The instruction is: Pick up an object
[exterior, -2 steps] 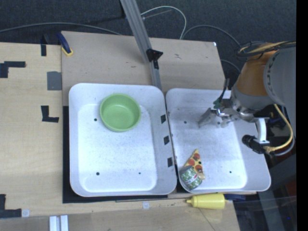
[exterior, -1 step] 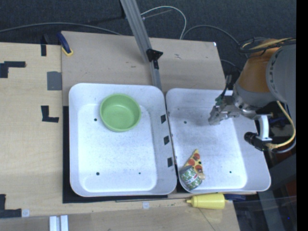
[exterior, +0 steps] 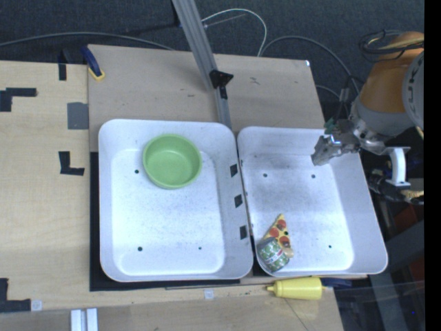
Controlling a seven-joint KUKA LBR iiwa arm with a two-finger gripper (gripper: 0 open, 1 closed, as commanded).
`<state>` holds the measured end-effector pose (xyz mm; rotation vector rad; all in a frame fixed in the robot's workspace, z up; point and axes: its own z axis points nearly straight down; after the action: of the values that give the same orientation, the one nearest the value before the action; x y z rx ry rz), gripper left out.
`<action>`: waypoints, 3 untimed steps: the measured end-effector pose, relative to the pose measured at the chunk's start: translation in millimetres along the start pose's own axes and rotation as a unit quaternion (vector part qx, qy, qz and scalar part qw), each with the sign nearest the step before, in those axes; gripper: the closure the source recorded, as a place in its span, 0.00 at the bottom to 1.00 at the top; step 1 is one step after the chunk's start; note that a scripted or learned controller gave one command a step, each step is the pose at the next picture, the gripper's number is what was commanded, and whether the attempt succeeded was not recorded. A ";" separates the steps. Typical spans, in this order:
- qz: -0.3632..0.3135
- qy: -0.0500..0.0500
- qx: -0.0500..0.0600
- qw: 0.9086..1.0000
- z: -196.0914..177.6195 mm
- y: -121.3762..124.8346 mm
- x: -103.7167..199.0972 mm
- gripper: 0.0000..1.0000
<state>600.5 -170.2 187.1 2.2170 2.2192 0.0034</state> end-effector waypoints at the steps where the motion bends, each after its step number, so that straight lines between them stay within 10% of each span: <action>1: -0.001 0.000 0.000 1.000 -61.5 -2.1 5.9 1.00; 3: -0.002 0.001 0.003 1.000 -71.6 -23.0 56.7 1.00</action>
<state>577.2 -113.3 258.5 2.2172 2.2286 -0.0008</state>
